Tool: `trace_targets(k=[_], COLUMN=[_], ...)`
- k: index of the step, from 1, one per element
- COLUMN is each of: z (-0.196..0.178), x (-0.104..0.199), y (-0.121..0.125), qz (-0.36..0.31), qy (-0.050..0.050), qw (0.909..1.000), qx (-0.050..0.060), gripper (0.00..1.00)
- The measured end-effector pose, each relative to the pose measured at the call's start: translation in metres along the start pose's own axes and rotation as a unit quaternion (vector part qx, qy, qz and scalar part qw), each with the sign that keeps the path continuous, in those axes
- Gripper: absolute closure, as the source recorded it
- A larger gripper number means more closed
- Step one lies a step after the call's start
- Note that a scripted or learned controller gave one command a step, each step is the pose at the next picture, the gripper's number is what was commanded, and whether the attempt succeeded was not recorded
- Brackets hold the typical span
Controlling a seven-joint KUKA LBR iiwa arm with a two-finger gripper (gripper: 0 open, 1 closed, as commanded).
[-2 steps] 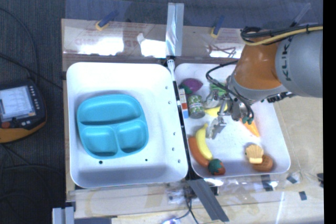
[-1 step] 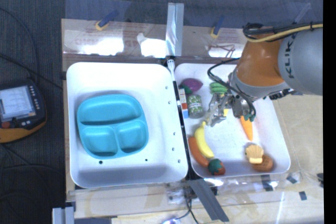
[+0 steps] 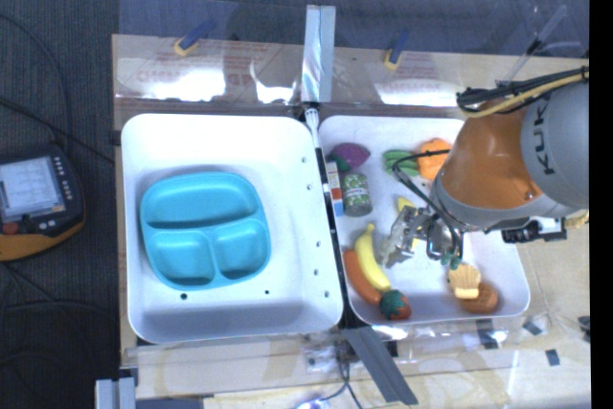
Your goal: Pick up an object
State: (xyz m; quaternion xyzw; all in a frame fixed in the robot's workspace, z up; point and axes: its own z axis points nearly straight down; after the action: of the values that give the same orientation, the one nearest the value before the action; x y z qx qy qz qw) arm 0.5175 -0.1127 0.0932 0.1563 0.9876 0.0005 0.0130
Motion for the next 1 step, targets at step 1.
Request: trace_targets(k=[1], z=[0.0028], x=[-0.0450], y=[0.0001], qz=[0.087], qy=[0.009], qw=[0.9962], qx=[0.002], gripper=[1.00])
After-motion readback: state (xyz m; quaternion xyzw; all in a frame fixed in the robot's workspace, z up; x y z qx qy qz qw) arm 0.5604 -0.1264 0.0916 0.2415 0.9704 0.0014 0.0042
